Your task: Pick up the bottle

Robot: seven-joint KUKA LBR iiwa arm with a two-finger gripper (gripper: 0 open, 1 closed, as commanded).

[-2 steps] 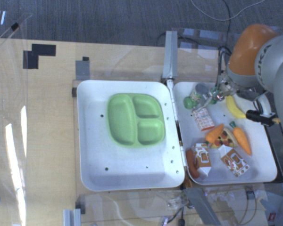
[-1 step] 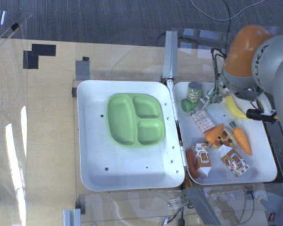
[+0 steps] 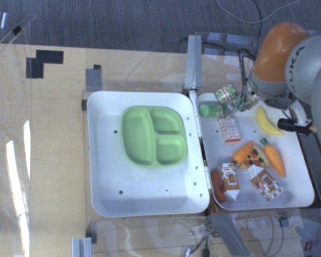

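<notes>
Gripper (image 3: pixel 231 107) lowered at right bin's (image 3: pixel 305 194) far left corner, jaw state cannot be told; green bottle (image 3: pixel 207 110) lying just beside it; green divided tray (image 3: pixel 153 136) seated in left bin (image 3: pixel 104 197)

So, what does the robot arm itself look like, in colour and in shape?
The rounded grey arm has a glossy orange band above the wrist. Dark lettering marks the grey shell. The small metal gripper looks silver and dark, and thin dark cables run beside the wrist.
</notes>
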